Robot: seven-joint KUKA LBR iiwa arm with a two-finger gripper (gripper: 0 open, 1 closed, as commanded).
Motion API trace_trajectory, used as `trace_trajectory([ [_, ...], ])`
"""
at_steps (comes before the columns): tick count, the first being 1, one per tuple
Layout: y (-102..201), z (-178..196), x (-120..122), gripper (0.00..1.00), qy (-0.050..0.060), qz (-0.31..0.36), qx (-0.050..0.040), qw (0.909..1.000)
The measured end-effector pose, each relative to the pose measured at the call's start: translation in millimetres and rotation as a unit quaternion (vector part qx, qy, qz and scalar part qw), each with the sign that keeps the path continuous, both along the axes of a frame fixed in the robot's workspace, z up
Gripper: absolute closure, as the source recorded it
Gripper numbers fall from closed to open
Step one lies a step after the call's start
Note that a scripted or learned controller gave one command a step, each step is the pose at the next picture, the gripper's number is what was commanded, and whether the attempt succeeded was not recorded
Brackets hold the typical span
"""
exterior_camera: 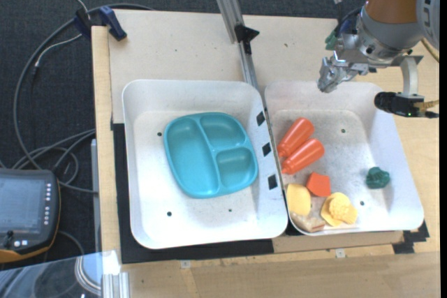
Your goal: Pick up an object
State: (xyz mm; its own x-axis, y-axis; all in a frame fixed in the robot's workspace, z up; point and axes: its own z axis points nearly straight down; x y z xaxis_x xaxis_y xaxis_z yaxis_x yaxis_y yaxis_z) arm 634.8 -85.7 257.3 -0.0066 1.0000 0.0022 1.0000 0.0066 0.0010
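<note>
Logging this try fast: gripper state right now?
Gripper: cannot be told; it hangs above the right bin's back edge, nothing seen in it.

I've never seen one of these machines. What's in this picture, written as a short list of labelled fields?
arm: grey with an orange band, reaching in from the right
claw: above the far edge of the right white bin
right bin contents: two orange carrot-shaped toys, small orange-red block, pale yellow piece, yellow lumpy toy, dark green small object
left white bin: teal divided plastic plate
held: nothing visible
</note>
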Motion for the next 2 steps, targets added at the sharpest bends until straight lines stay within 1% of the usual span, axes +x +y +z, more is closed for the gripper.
trace_trajectory([
  [1,55,6,-3,1.00,0.001,0.000,-0.0001,1.0000],
  [2,117,-6,-5,1.00,0.002,0.000,0.0001,1.0000],
])
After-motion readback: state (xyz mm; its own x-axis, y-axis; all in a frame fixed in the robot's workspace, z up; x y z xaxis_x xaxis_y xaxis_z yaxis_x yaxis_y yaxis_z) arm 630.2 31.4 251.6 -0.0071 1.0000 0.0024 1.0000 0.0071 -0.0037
